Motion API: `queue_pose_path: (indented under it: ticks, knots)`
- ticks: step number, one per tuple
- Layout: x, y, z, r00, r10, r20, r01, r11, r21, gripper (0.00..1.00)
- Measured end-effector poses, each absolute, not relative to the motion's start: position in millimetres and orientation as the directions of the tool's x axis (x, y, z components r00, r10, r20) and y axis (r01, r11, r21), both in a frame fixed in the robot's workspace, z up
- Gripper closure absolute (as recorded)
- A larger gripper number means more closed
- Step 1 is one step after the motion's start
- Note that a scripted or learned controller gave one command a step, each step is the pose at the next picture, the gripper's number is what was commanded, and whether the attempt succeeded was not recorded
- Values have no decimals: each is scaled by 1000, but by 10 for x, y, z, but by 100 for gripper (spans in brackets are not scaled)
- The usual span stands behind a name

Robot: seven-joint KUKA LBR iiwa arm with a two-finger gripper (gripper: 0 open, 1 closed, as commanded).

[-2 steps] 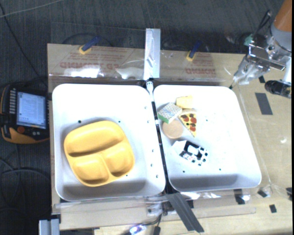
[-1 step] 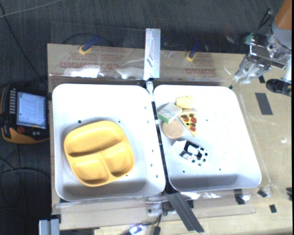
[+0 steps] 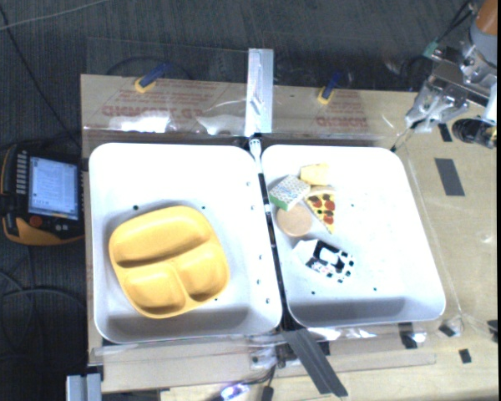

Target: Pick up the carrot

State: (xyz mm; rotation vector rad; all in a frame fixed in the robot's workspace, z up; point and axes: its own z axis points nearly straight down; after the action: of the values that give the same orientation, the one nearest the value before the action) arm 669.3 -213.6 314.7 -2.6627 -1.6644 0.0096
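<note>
The gripper [image 3: 423, 112] is positioned outside the bins, above the bench beyond the far right corner of the right-hand shallow white plastic bin [image 3: 401, 249]; its opening state cannot be determined at this resolution. The carrot cannot be identified with certainty. The likeliest candidate is the orange wedge-shaped piece with red spots [image 3: 322, 207], which lies in the upper left part of the right-hand bin, well apart from the gripper. This piece sits in a tight cluster: it is touching or just beside the tan round disc [image 3: 295, 222], and near the white-and-green wrapped block [image 3: 289, 191] and the pale yellow chunk [image 3: 315, 174]. The black-and-white patterned flat piece [image 3: 329, 262] lies slightly apart, nearer the camera. Probable faults: selection of the wrong piece, caused by similar warm colours within the cluster; a closure that takes a neighbouring piece as well or pushes the target aside, caused by the close spacing; a slip on closure, caused by the target's low, flat form on the smooth bin floor; contact with the central divider between the bins, caused by the cluster's position near it. Item count: two white bins; five small pieces in the right-hand bin; one yellow three-compartment plastic plate [image 3: 169, 260] in the left-hand shallow white plastic bin [image 3: 108, 174]; two yellow-and-blue clamps [image 3: 151, 77] on the far edge of the bench; one handheld control pendant [image 3: 42, 194] left of the bench.
</note>
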Motion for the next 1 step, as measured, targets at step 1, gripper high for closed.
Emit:
queue_pose_path:
  ticks: [1]
  knots:
    - [6694,-2049,3220,578,816,-5,816,-578,-5,100]
